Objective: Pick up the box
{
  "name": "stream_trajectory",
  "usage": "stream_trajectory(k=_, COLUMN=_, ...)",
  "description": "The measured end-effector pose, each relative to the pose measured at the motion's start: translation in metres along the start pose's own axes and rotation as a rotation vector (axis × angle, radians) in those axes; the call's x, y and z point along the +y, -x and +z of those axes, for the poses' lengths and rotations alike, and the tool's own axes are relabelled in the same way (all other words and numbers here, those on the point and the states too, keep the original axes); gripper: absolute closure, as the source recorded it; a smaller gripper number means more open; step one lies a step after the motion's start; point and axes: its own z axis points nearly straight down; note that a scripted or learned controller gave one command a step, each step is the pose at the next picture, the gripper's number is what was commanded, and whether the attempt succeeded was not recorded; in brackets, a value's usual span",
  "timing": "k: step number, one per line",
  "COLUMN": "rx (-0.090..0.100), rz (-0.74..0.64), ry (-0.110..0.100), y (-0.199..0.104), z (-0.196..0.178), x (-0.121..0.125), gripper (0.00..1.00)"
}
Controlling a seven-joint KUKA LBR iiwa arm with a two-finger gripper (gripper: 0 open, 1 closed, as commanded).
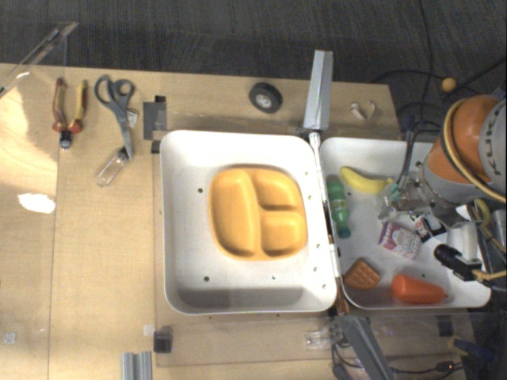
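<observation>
Over the right bin (372,301), the gripper (405,200) hangs just above a small white and pink box (398,240), which lies flat on the bin floor near its middle (a little toward the near side). Whether the fingers are apart or together I cannot tell, since the wrist's clutter of cables and fittings hides them. Nothing is visibly held. Around the box lie a yellow banana (363,180) toward the far wall, a green bottle (339,207) along the left wall, a brown waffle-like piece (363,275) at the near left, and an orange-red carrot-shaped toy (417,290) by the near wall. Left of this bin, the other white bin (184,212) holds a yellow divided tray (257,210). Scissors (119,105) and red-handled pliers (67,109) rest on the wooden bench (95,252) at the far left.
</observation>
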Motion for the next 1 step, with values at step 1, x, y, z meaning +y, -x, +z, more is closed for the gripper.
stream_trajectory(k=1, rx=0.0, rz=0.0, ry=0.0, y=0.0001, z=0.0, x=-0.0001, gripper=0.0)
